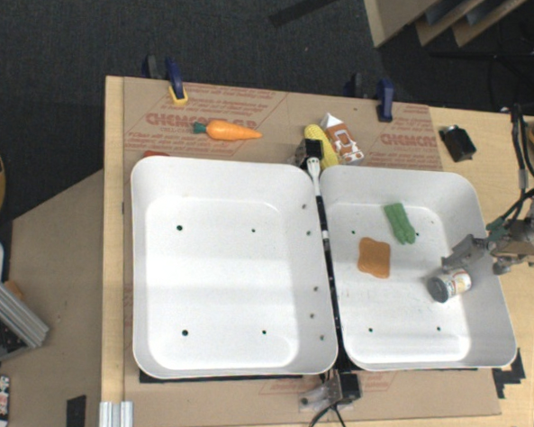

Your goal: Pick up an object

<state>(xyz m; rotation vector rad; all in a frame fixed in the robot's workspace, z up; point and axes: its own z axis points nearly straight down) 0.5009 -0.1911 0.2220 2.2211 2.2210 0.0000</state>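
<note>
Red lettering is printed on the cardboard sheet (255, 117) behind the bins; it seems to begin "CHEM", but the rest is too faint to read.

One fixed camera looks down at a slant from above the surface (255, 117), taking in both bins (227, 269).

Arm's end piece (467, 265) is showing as dull grey metal, angular and blocky in build; its tip (445, 287) is ending in a short round barrel, dark grey with a pale cream face; behind it the wrist hardware (518, 243) is appearing as cluttered grey fittings, detail too small to resolve; thin dark cables (520, 160) are looping along the unit; markings are not reading at this resolution.
</note>
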